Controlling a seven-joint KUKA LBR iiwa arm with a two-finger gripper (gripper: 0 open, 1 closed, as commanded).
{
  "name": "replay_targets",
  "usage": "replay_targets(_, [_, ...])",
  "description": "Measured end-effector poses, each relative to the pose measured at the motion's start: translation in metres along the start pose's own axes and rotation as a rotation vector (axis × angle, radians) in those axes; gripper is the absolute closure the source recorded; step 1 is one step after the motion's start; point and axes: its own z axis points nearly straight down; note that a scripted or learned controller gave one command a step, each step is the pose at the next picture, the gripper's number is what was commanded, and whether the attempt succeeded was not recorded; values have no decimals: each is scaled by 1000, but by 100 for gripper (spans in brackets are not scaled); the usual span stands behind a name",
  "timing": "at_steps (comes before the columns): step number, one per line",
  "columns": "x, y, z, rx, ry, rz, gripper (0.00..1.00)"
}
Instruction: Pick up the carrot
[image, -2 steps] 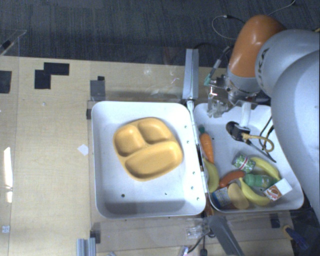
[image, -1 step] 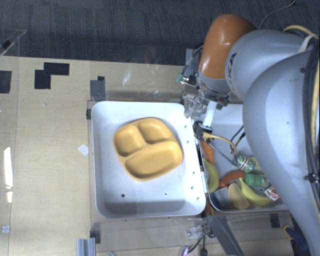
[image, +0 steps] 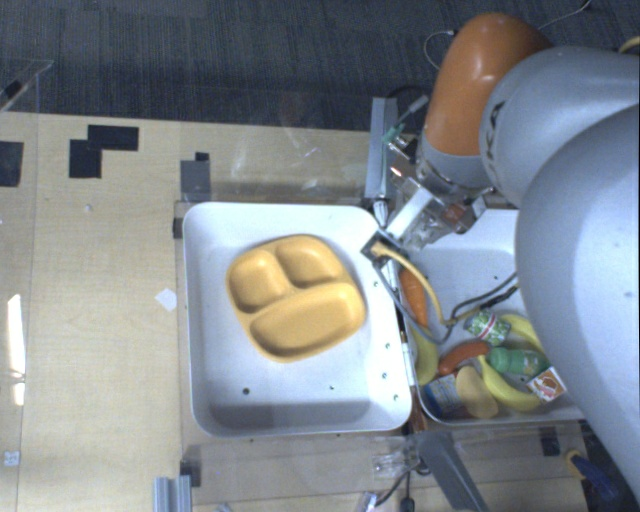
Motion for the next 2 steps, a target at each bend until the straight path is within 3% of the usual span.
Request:
replay_targets(1, [-37,2,-22,0,0,-207,100])
replay_targets(2, [-40,-5,3,-1,1,-791,100])
